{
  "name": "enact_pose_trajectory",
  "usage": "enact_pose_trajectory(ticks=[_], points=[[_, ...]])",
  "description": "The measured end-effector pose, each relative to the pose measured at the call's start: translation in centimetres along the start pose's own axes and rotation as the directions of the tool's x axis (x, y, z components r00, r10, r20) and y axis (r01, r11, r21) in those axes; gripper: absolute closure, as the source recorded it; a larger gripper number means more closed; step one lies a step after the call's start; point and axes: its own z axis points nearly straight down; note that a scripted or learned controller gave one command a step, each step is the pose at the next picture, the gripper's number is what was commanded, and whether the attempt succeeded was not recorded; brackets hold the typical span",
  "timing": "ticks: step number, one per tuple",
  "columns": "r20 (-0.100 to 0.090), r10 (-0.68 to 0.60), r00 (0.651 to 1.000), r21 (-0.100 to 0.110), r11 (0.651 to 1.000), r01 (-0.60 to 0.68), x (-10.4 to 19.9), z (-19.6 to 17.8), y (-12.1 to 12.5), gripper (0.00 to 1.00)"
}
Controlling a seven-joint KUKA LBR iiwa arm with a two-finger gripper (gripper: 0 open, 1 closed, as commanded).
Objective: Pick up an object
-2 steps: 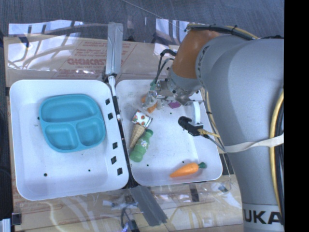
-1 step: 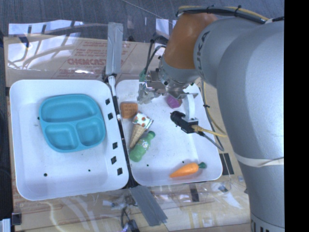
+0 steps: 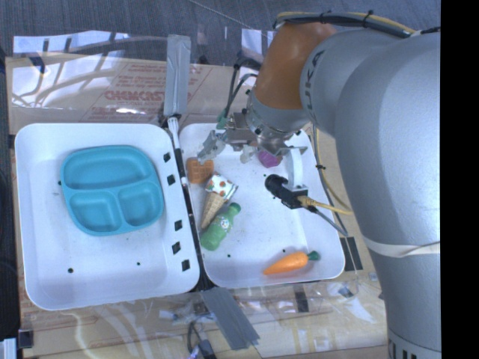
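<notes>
Gripper (image 3: 238,143) is low over the far edge of the right bin (image 3: 251,239), can't tell if it's open or closed from here. Purple thing (image 3: 269,158) sits just beside it. Brown piece (image 3: 199,170), ice cream cone (image 3: 215,199) and green bottle (image 3: 219,229) line the bin's left edge, carrot (image 3: 288,262) near its front right corner. Blue tray (image 3: 112,188) is in the left bin (image 3: 90,266)

A blue three-compartment plastic plate (image 3: 112,189) is filling the middle of the left white bin (image 3: 45,275), leaving the front strip bare. In the right white bin (image 3: 251,234), a toy ice-cream cone (image 3: 217,200) and a green plastic bottle (image 3: 218,229) are crowding the left wall, an orange toy carrot (image 3: 288,262) is blocking the front, and the grey arm (image 3: 374,126) is overhanging the rear; the centre is lying open.
</notes>
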Motion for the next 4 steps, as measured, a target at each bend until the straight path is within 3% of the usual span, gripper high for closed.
enact_pose_trajectory(ticks=[1, 2, 3, 4], points=[[0.002, 0.002, 1.0, 0.001, 1.0, -0.002, -5.7, 10.1, -4.9, 0.0], [0.001, 0.001, 1.0, 0.0, 1.0, -0.001, -5.9, 10.0, 4.1, 0.0], [0.001, -0.005, 1.0, 0.001, 1.0, 0.005, -5.8, 9.0, 4.1, 1.0], [-0.001, -0.005, 1.0, -0.008, 1.0, 0.005, 3.8, -0.4, 0.6, 1.0]])
